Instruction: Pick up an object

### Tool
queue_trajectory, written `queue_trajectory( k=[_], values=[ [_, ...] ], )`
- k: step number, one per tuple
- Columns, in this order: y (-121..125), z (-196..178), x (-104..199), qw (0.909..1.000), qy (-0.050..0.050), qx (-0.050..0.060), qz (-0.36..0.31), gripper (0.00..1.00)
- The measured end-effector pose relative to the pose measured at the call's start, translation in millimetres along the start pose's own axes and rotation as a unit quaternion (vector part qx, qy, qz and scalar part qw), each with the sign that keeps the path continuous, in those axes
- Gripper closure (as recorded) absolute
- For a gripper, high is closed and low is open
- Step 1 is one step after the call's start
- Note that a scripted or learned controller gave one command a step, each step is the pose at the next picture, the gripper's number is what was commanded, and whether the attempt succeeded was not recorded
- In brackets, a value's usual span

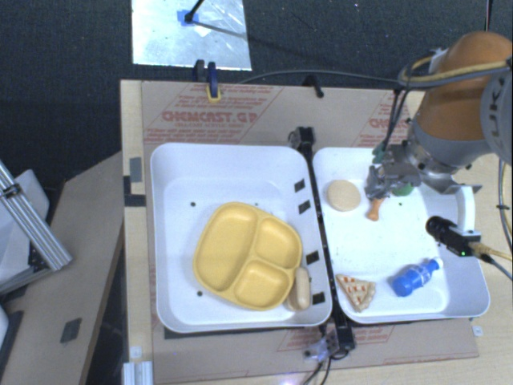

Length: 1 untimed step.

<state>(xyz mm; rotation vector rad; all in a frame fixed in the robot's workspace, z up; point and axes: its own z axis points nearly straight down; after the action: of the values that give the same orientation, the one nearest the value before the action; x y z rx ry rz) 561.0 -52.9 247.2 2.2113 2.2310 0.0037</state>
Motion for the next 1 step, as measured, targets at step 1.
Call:
queue_trajectory(
  k=[1],
  values=[
    [4.5,9.8,60.2,1.0,0.0,0.001,-0.001,1.0]
  ],
)
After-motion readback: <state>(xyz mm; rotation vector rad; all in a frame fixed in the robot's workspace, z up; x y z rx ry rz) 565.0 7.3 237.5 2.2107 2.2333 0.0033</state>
